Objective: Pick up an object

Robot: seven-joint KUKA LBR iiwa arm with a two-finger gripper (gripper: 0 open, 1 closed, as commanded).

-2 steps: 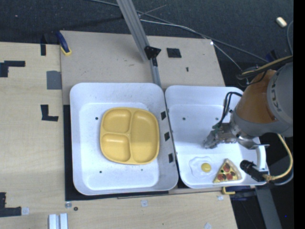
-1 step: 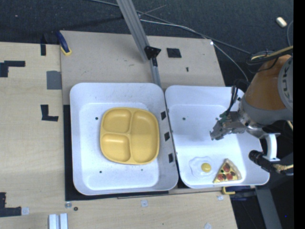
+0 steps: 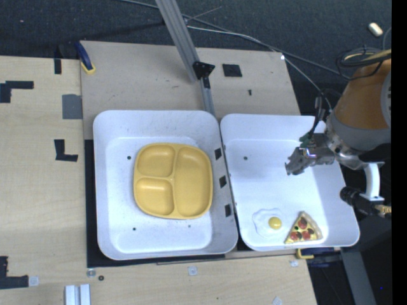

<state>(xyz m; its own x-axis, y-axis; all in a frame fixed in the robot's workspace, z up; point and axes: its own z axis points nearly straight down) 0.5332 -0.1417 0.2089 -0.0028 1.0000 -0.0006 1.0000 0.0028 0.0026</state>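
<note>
Two white bins side by side on the counter (image 3: 38, 170). Left bin (image 3: 108, 170) carries a yellow divided plate (image 3: 173, 180) with three compartments, lying flat near the bin's middle, nothing on it. Right bin (image 3: 254, 138) carries a toy fried egg (image 3: 269, 222) and a toy pizza slice (image 3: 303, 229), both against the bin's near edge, toward its near right corner, egg left of pizza, just beside each other with a small gap. Nothing lies over or against either toy.

Arm (image 3: 365, 107) comes in over the right bin's right edge. The claw (image 3: 296, 164) hangs above the bin's middle right, over bare white floor, well apart from egg and pizza. Claw is dark and small here; cannot tell how far it is open, and nothing is seen in it.

A grey metal pole (image 3: 178, 27) slants down from the far edge of the counter to the seam between the bins. Thin cables run across the dark floor beyond. Black tape marks on the counter left of the bins, and a blue-yellow clamp (image 3: 85, 57) at its far left corner.
</note>
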